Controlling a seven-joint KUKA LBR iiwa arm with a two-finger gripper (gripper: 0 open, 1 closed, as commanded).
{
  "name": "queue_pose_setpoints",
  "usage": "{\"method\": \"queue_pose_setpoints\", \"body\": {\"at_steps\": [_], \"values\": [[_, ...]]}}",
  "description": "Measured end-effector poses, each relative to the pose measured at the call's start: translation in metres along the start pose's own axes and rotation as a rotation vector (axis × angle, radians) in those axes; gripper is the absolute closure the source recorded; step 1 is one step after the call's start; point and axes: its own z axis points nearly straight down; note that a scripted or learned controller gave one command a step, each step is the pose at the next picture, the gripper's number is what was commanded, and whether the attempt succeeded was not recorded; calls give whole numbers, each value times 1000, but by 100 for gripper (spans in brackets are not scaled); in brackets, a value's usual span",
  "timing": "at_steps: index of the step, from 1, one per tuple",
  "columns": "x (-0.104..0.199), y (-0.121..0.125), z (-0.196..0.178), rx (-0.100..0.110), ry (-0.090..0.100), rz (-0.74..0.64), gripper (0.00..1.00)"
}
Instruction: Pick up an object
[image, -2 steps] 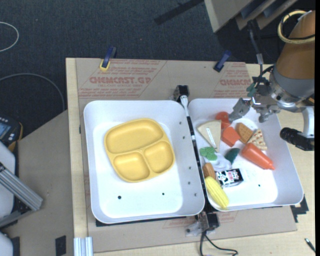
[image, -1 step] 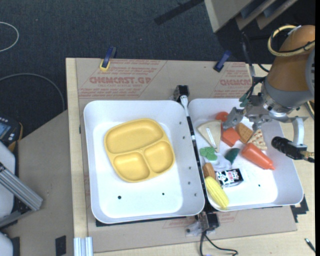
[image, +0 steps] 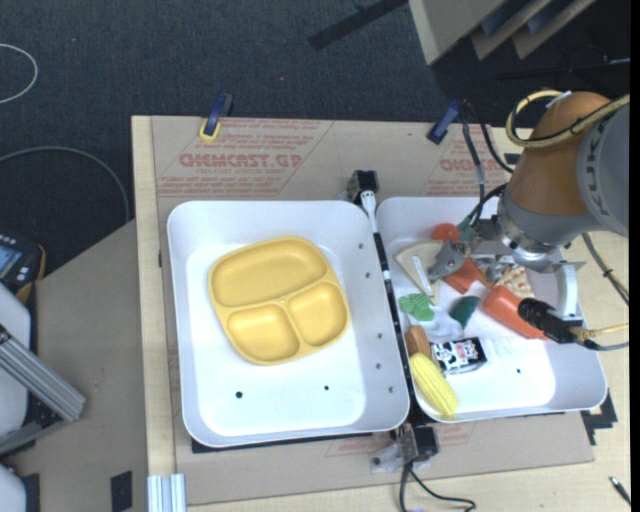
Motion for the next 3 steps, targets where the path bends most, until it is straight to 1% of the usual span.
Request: {"method": "queue_pose_setpoints", "body": {"at_steps": [1, 2, 3], "values": [[1, 0, 53, -2, 0, 0, 0], [0, 1, 39, -7, -1, 2, 100], [7, -4, -19, -12, -3, -2, 100]]}}
